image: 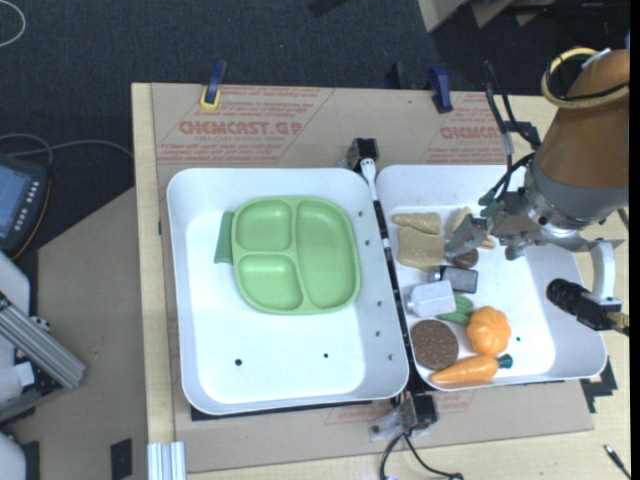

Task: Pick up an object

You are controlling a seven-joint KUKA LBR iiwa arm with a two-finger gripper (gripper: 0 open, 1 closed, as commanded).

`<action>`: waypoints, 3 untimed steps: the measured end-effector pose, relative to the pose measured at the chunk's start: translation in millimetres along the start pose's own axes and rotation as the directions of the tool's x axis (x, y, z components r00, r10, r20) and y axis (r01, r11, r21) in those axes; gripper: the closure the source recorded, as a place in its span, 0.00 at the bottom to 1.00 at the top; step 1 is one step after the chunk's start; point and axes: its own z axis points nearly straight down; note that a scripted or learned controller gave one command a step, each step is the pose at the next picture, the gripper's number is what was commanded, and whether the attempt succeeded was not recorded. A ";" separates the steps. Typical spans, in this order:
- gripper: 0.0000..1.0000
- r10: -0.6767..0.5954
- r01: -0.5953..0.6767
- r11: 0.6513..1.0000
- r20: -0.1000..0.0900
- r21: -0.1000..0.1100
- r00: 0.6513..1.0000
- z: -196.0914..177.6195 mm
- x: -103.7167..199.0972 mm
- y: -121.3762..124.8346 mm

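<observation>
Hovering tool over right bin

arm cut off at right edge — hand blurred

Orange pepper, carrot, brown disc, right bin

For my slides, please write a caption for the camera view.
KUKA arm's gripper lowered over toy food in right bin; green divided plate lies in left bin.
</observation>
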 end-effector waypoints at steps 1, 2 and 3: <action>0.00 -0.003 0.003 1.000 0.002 -0.014 1.000 -6.7 0.1 2.7; 0.00 -0.002 0.002 1.000 0.000 -0.007 1.000 37.9 -3.7 6.7; 0.00 -0.002 0.002 1.000 0.000 -0.007 1.000 80.9 -4.0 4.7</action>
